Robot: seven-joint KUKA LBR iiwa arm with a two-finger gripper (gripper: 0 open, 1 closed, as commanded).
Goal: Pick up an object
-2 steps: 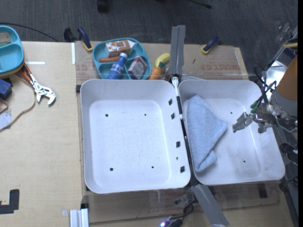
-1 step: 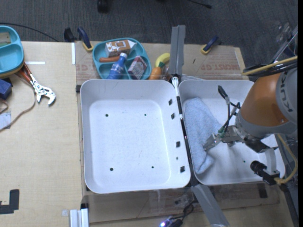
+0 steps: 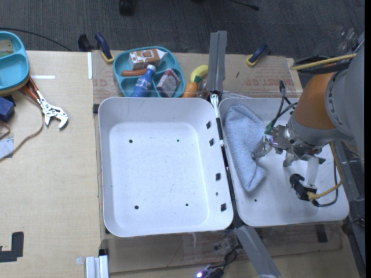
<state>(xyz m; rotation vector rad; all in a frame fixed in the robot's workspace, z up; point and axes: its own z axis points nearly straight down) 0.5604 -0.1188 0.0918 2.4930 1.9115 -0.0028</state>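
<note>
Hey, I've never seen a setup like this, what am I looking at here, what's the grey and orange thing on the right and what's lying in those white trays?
This is one picture from a camera fixed above a workbench, looking down at a slant. The grey machine with the orange band is a robot arm reaching in from the right. At its end is a claw, a two-finger part meant for picking things up.

Two shallow white bins sit side by side. In the right bin lies a pale blue cloth, crumpled lengthwise. The claw sits at the cloth's right edge, but the view is too cluttered to tell whether it grips it. The left bin shows only small dark marks on its floor.

Behind the bins is a teal tray of small items, and a wrench lies on the table to the left.
</note>
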